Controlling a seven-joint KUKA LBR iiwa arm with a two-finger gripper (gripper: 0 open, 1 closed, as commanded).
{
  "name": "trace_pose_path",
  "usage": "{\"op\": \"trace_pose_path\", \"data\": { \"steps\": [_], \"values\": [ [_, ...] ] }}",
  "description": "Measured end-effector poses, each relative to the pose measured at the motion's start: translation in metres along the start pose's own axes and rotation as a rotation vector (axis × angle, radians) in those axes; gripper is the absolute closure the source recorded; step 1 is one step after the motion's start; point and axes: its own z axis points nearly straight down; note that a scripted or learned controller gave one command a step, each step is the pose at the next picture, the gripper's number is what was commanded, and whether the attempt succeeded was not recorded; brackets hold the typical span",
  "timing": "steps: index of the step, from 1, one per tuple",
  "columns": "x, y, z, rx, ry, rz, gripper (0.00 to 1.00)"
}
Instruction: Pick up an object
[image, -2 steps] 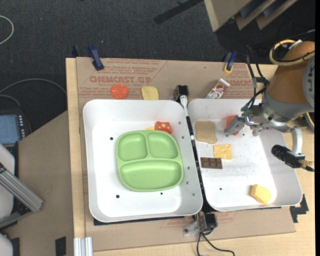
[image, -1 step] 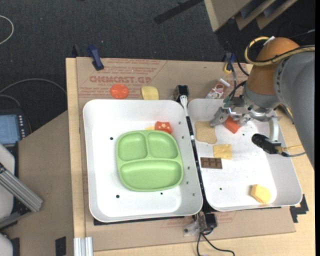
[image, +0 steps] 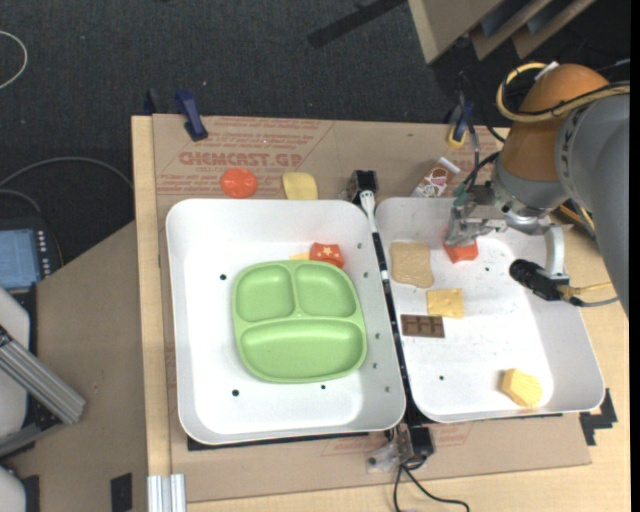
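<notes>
Two shallow white bins are seen side by side on a cardboard-covered bench. In the left bin (image: 190, 300) a green divided plate (image: 298, 322) is placed, with a small red block (image: 326, 254) touching its upper rim. In the right bin (image: 570, 340) several pieces are scattered: a tan bread-like slice (image: 411, 264), a yellow square (image: 445, 302) just below it, a brown chocolate-like bar (image: 421, 326), and a yellow wedge (image: 521, 387) near the lower right corner.

The arm (image: 560, 130) is shown reaching in from the right, with the gripper (image: 463, 235) lowered over the upper part of the right bin. A small red object (image: 462, 252) is seen directly beneath the fingertips, touching or nearly touching them; whether it is gripped cannot be told, and the spread of the jaws cannot be told either.

An orange round piece (image: 238, 182) and a pale yellow piece (image: 299, 186) are seen lying on the cardboard above the left bin.
</notes>
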Motion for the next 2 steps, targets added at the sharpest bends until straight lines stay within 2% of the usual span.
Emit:
{"op": "trace_pose_path", "data": {
  "steps": [1,2],
  "values": [
    [0.000,-0.001,0.002,0.004,0.001,0.000,0.00],
    [0.000,0.000,-0.010,-0.003,-0.002,0.000,1.00]
  ]
}}
